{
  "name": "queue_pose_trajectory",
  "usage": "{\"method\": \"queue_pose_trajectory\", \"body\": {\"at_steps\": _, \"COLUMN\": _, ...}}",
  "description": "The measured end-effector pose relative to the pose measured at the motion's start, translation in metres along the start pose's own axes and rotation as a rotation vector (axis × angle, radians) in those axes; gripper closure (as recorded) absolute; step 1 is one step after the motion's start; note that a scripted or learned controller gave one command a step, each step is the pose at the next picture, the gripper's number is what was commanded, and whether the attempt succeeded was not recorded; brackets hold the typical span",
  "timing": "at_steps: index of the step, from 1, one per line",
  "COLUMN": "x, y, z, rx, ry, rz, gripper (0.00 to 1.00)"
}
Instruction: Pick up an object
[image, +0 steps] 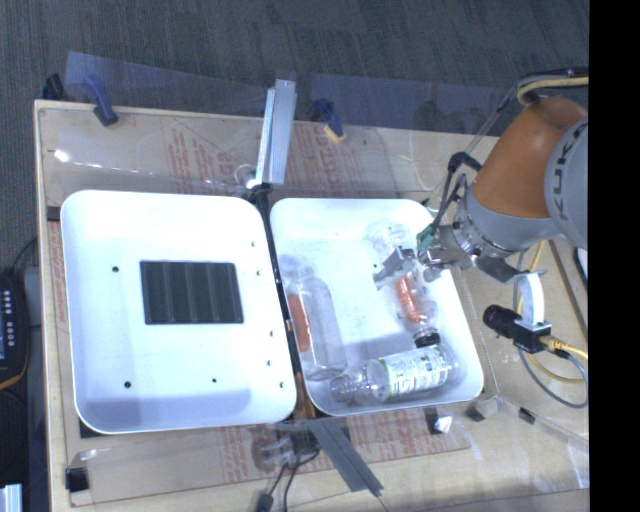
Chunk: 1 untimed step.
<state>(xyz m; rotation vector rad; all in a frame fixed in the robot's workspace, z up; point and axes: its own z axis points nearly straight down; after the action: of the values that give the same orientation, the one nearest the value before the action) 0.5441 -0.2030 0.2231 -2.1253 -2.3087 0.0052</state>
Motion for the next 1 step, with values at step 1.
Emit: {"method": "queue_pose_trajectory", "body": {"at_steps": 1, "x": -0.0082, "y": 0.0310, "z": 0.0432, "rx": -0.001, "ry": -0.001, "rz": -0.021, "gripper": 0.00}}
